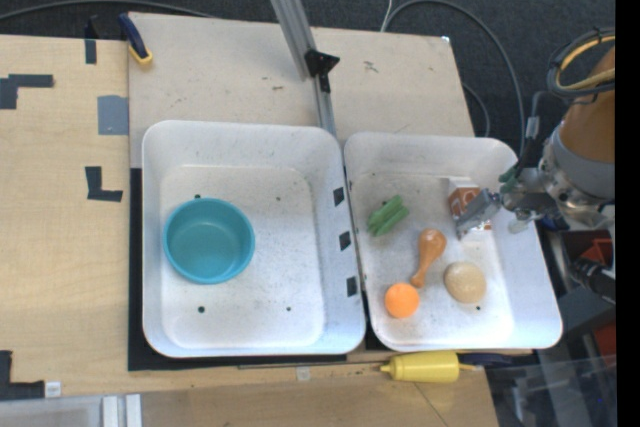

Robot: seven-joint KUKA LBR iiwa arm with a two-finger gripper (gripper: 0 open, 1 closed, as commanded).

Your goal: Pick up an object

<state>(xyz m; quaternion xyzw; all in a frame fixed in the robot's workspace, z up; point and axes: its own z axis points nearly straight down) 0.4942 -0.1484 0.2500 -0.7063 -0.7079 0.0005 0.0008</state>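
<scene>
Here, the scene is set out item by item as it is seen from above.
Arm: a grey arm with an orange band (590, 120) is seen reaching in from the right, over the right edge of the right-hand bin.
Gripper: the grey two-finger gripper (478, 213) is seen low over the upper right part of that bin; how far it is open cannot be told, and nothing is clearly seen held in it.
Right bin: a shallow white plastic bin (530, 315) is set beside the left one, their rims touching.
Nearest object: a small red-brown and white block (462, 200) is found just beside the gripper, on its left, possibly touching it.
Green object: a crumpled green piece (387, 215) is seen near the bin's left wall, well apart from the gripper.
Orange ball: a small orange ball (401, 300) is seen at the lower left of the bin.
Wooden piece: an orange-brown pear-shaped peg (428, 253) is laid tilted, its lower end just beside the ball.
Beige object: a rounded beige lump (465, 282) is placed below the gripper, near the peg.
Left bin: a shallow white bin (160, 145) is occupied by a round teal bowl (208, 240).
Surroundings: a slanted grey metal pole (290, 5) is seen rising behind the bins; a yellow tool handle (425, 367) is laid along the front rim of the right bin.
</scene>
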